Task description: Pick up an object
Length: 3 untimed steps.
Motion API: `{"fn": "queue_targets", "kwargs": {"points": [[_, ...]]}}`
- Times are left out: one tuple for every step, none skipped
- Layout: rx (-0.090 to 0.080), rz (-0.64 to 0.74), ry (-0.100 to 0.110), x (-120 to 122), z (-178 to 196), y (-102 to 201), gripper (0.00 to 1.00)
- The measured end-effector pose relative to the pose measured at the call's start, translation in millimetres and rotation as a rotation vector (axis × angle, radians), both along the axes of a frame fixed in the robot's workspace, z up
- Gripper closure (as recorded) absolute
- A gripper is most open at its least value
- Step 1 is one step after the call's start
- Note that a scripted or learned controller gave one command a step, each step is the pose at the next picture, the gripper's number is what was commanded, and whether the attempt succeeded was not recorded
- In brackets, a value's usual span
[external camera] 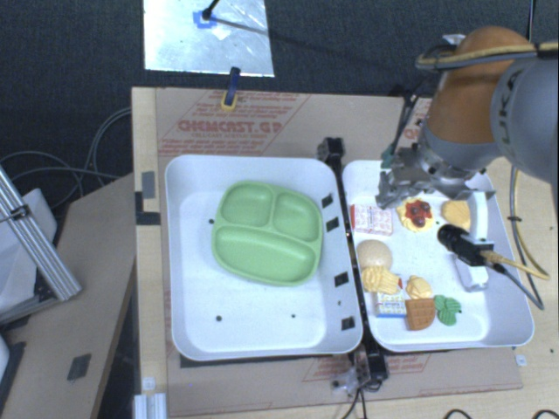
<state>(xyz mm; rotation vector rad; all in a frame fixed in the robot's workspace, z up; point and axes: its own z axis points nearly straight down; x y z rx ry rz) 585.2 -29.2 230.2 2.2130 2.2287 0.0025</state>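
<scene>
The right bin [507, 321] holds several small toy foods. A red-and-white packet [371, 220] lies at its upper left, with a yellow disc with red topping [417, 215] and a yellow piece [455, 211] to its right. Below them are a beige bun [374, 253], a yellow ridged piece [381, 278], another yellow piece [418, 286], a brown piece [420, 314], a green leaf [448, 308] and a small blue-and-white box [390, 304]. My gripper [395, 190] hangs low over the bin's upper left, just above the packet and the disc. Nothing shows in its grasp.
The left bin [188, 321] bears a green divided plate [266, 232]. A black divider [345, 234] runs between the bins. The grey arm with its orange band [476, 85] reaches in from the upper right. A silver sheet [208, 24] lies beyond the bench.
</scene>
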Motion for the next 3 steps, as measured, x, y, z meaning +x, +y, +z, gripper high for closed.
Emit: {"fn": "queue_targets", "kwargs": {"points": [[0.000, -0.001, 0.000, 3, 3, 12, 1.00], [0.000, -0.005, -0.001, 10, 3, 4, 1.00], [-0.001, -0.004, 0.000, 10, -14, 7, 1.00]]}}
